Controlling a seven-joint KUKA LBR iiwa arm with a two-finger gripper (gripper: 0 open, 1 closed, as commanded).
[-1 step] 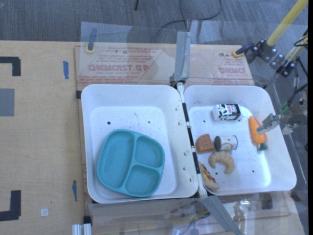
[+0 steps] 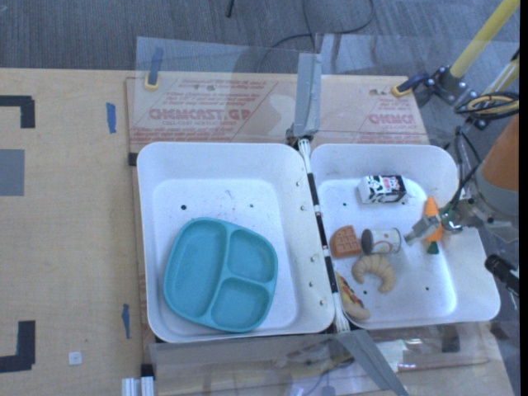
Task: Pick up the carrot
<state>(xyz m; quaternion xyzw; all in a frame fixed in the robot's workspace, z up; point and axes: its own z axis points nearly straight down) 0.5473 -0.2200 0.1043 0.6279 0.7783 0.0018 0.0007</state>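
We see the carrot at the 3 o'clock side of the right bin, lying against its sloped wall. The gripper sits right on it, its jaws narrow around the carrot's lower part. At 9 o'clock from it lies a small can, a croissant at 7 o'clock

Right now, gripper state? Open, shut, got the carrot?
Gripper: at the small orange carrot with a green tip in the right white bin; finger state and any hold on the carrot cannot be told.
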